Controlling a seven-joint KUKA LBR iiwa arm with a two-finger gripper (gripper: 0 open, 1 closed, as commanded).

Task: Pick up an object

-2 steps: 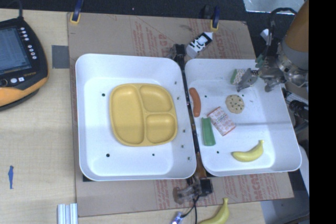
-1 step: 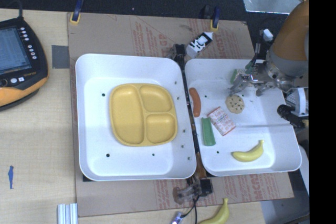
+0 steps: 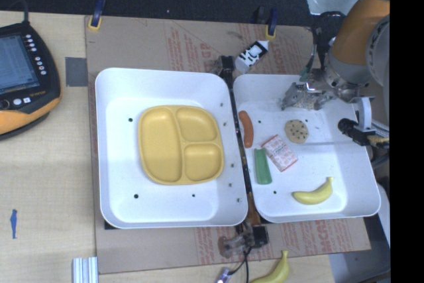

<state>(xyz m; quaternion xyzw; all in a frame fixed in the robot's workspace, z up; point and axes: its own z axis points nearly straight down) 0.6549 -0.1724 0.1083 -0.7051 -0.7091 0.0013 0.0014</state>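
Over the right bin's (image 3: 371, 209) far edge, your gripper (image 3: 306, 97) hung low with nothing visible between its fingers; whether they stood apart or together could not be told. Nothing had been picked. The cookie (image 3: 297, 130) lay just beside it, the banana (image 3: 313, 193), green block (image 3: 263, 166), sausage (image 3: 246, 128) and packet (image 3: 280, 152) untouched on the bin floor. Descent, closure and lift all remained, by my reading.

The brown cardboard sheet (image 3: 199, 33) under the two white bins carries faded red printing along its edges, but the letters are too pale and small to read. Left of this cardboard, the teach pendant (image 3: 23, 79) has a lit screen with lines I cannot make out. The small red-and-white packet (image 3: 279, 152) also shows no legible words.
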